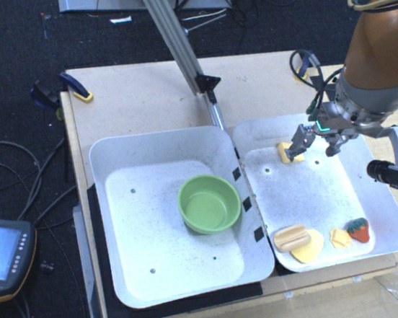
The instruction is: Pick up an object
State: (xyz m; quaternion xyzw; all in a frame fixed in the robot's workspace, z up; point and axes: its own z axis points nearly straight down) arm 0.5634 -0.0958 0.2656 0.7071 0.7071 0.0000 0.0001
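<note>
I can't tell if the gripper [315, 141] grips anything; its tip overlaps a small yellow piece [285, 152] at the right bin's [378, 196] far side. Green bowl [208, 203] in left bin [142, 227], tan bench [140, 97], dark floor
</note>
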